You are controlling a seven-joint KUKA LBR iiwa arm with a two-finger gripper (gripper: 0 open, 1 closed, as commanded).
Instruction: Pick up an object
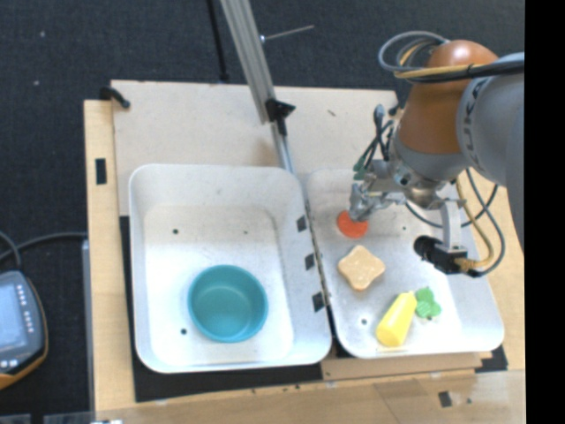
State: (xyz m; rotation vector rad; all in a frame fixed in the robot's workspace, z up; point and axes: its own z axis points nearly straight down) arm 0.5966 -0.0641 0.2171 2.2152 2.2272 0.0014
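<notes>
Camera view: right of centre in the frame, the gripper (359, 210) sits low in the right bin (477, 321), touching the small orange-red object (352, 227); its opening cannot be made out from above.

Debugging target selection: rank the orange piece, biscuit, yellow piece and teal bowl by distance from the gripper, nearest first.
1. Orange piece, right bin, directly under the gripper.
2. Biscuit, right bin, middle, just below the orange piece.
3. Yellow piece, right bin, near the front edge.
4. Teal bowl, left bin, front.
</notes>
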